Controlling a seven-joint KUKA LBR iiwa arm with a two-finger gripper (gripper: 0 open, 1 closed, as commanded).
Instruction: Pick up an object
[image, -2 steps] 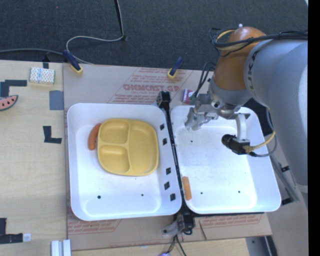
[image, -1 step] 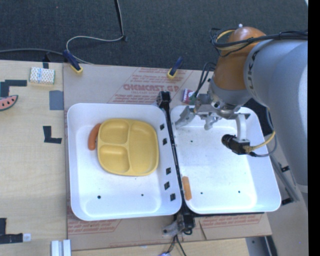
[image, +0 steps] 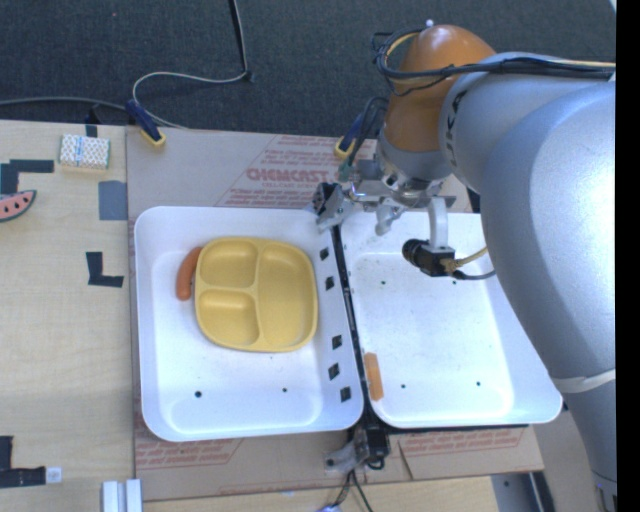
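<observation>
A yellow divided plate (image: 256, 293) lies in the left bin (image: 165, 400). An orange sausage-shaped piece (image: 185, 274) rests against the plate's left edge. A second small orange piece (image: 373, 375) lies in the right bin (image: 470, 390), close to the wall between the bins. My gripper (image: 408, 215) hangs over the far end of the right bin, near its back left corner, below the orange wrist band (image: 425, 90). Nothing shows in its grasp. It is well apart from both orange pieces and the plate.
The grey arm (image: 550, 200) covers the right side of the view and overhangs the right bin's far right part. Black clips (image: 335, 342) line the wall between the bins. A cable (image: 190, 80) and small items lie on the bench at the back left.
</observation>
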